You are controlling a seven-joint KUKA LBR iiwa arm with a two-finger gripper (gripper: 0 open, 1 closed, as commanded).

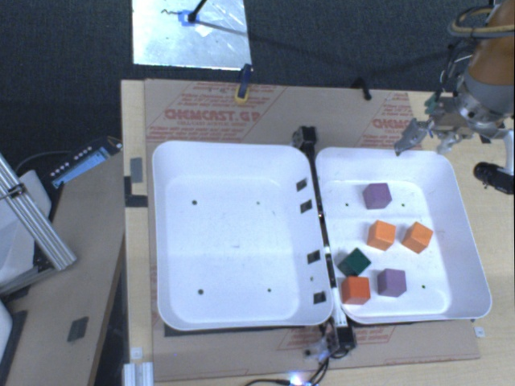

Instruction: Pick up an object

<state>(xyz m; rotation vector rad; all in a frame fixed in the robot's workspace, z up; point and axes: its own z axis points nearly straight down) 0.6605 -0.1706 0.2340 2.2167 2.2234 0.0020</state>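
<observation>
**Pick not started: arm parked above right bin's far edge, all blocks still down**

Nearest the camera sat the red-orange block (pixel 356 289), close to the front edge of the right bin (pixel 463 296), beside the divider. Just right of it lay a purple block (pixel 392 282); a dark green block (pixel 353 260) sat touching or almost touching the red-orange one from behind. Further back were two orange blocks (pixel 382 234) (pixel 417 237), near each other but apart, and a second purple block (pixel 376 195) beyond them. All six rested on the bin floor, none lifted. The left bin (pixel 173 240) was bare white.

The gripper (pixel 428 135) hung at the far right corner of the right bin, over or just past its rim, well apart from every block. Its fingers (pixel 407 137) looked spread and held nothing; released, as far as this slanted view allowed. The arm (pixel 489 63) came in from the right, orange band above the wrist.

Progress, as a judgement: nothing was done. No target was evidently chosen, no descent, no contact. Everything remained: travel over a block, drop, close, lift. The far purple block was the closest candidate and stood free on all sides; the green and red-orange pair looked crowded, so a grasp there risked nudging the neighbour.
</observation>
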